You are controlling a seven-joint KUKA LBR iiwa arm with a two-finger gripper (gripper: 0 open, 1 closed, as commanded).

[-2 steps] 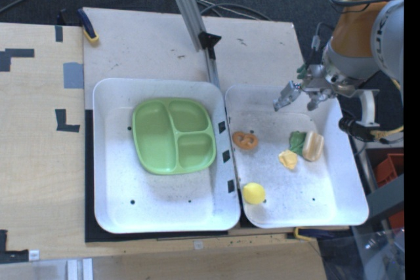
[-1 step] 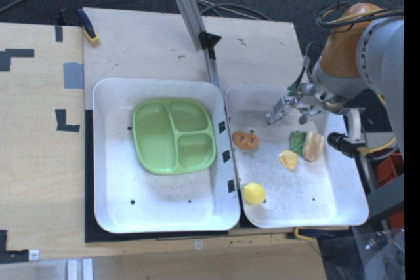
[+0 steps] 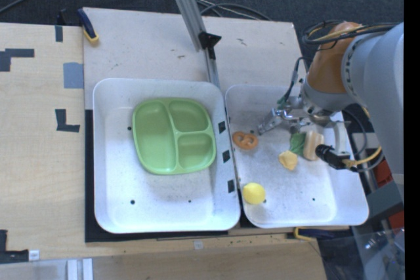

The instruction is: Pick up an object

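Gripper [image 3: 266, 126] low in the right bin [image 3: 328, 210], just right of the orange piece [image 3: 245, 140] (finger spread and hold unclear).

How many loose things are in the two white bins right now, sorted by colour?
Green: 2, the green divided plastic plate in the left bin and a small green piece in the right bin.
Yellow: 2, the round yellow ball and the pale yellow chunk.
Orange: 1, the flat orange slice.
Cream: 1, the cream block.
Total: 6.
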